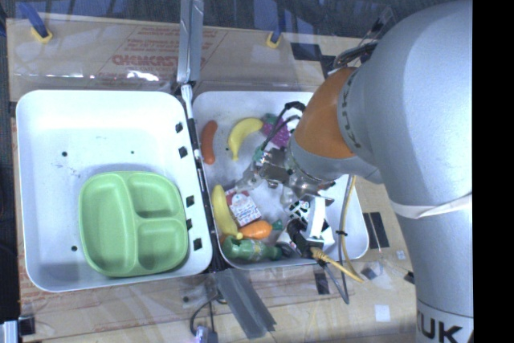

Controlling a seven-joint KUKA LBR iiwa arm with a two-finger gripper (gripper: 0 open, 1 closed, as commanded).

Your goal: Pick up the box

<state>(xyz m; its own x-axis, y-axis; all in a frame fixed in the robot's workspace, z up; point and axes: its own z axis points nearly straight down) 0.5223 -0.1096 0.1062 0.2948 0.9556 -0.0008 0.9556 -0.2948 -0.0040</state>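
The box is small, red and white, and lies in the lower left part of the right bin. Around it lie a yellow piece on its left and an orange carrot just below. My gripper hangs low in the middle of this bin, just up and right of the box, under the orange-banded wrist. The bulky grey arm hides the bin's right half.
In the right bin also lie a reddish sausage, a banana, a purple item and a green item by the front wall. The left bin holds a green divided plate.
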